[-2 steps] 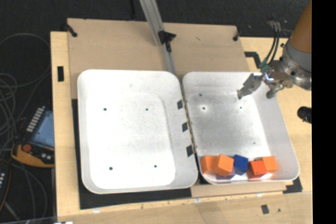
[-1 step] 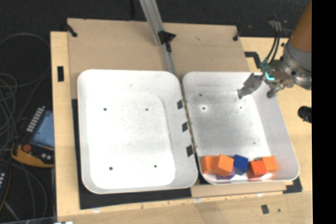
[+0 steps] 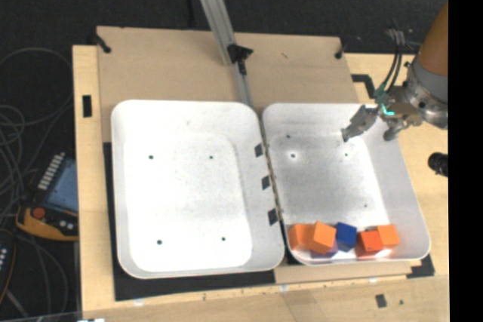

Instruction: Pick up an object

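Tool (image 3: 370,124) fingers, spread and empty, hang at 12 o'clock from the tightly packed blocks (image 3: 343,237), so a descent may jam against neighbours or the right bin (image 3: 404,185) wall.

On your bench (image 3: 302,56) two bins sit side by side. The blocks (image 3: 343,237) lie in the right bin (image 3: 392,185), lined along its near edge. The gripper (image 3: 371,124) hangs over that bin's far right corner, well apart from them.

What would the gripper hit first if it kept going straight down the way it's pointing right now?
Probably the bare floor of the right bin near its far right edge. The gripper hangs there, and the blocks sit well away at the near edge. Depth is uncertain.
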Robot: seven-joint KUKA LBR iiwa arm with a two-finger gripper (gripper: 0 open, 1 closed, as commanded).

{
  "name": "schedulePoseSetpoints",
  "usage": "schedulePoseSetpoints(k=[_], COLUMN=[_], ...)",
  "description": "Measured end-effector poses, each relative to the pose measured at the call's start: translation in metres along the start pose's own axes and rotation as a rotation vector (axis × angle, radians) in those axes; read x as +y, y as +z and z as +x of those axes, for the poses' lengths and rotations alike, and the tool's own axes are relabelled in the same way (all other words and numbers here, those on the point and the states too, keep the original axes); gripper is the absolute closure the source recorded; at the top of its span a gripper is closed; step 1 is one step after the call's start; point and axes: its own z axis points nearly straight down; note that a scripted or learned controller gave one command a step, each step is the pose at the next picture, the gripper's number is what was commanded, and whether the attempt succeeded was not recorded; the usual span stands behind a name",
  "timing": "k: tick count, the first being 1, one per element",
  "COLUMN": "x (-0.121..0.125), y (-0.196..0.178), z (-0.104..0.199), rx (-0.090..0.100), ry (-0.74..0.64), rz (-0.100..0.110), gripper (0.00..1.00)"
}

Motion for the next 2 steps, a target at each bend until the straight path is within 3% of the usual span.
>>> schedulePoseSetpoints(k=[2], x=[0.0], y=[0.0], z=[-0.0001], rx=[0.0], ry=[0.001], rz=[0.0], gripper=[0.0])
